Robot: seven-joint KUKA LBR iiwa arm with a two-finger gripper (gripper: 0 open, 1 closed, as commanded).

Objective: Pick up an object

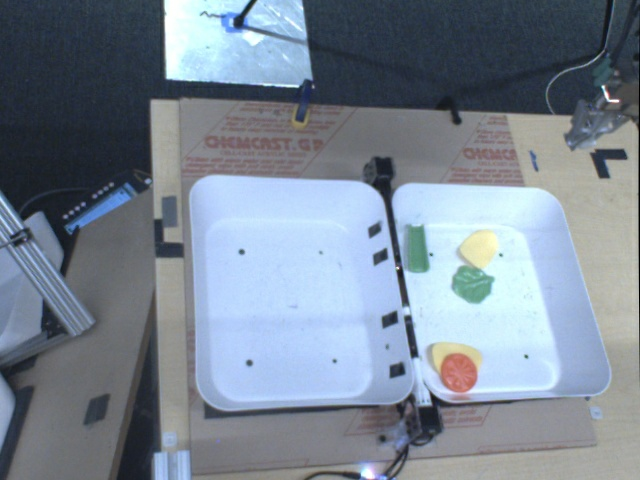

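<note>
The gripper (597, 120) sits high at the top right corner, off to the side of the desk (330, 133) and well away from both bins. It is small and blurry, so I cannot tell how it is set.

The right bin (575, 268) has four toys. A green bar (416, 248) lies near the bin's left wall, with its long side running up and down the view. A yellow piece (480, 247) and a green leafy piece (472, 284) sit beside it. A red and yellow piece (457, 366) lies near the bottom edge.
</note>
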